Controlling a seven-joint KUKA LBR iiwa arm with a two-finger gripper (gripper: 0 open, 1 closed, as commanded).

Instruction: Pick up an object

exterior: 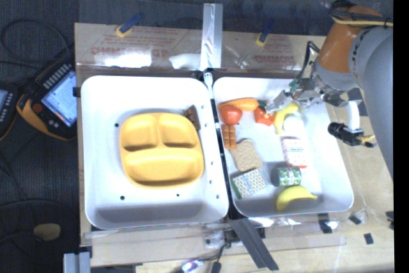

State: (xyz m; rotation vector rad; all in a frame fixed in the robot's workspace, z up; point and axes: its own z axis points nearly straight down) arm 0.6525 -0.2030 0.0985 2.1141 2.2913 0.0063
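Camera view puts the task at its start: nothing is lifted; the gripper [295, 94] hangs low over the right bin's [332, 156] far corner beside a yellow banana [285, 117], and I cannot tell how its fingers stand. Left bin [102, 201] holds a yellow divided tray [162, 149]; the right holds a white bottle [294, 147], bread slice [246, 155], second banana [295, 197], tomato [231, 114] and what may be a green can [289, 175].

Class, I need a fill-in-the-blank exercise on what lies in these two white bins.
1. The yellow divided plastic tray lies in the ____ bin.
2. The round red tomato lies in the ____ bin.
3. The slice of brown bread lies beside the ____ between the bins.

Missing words: left; right; wall
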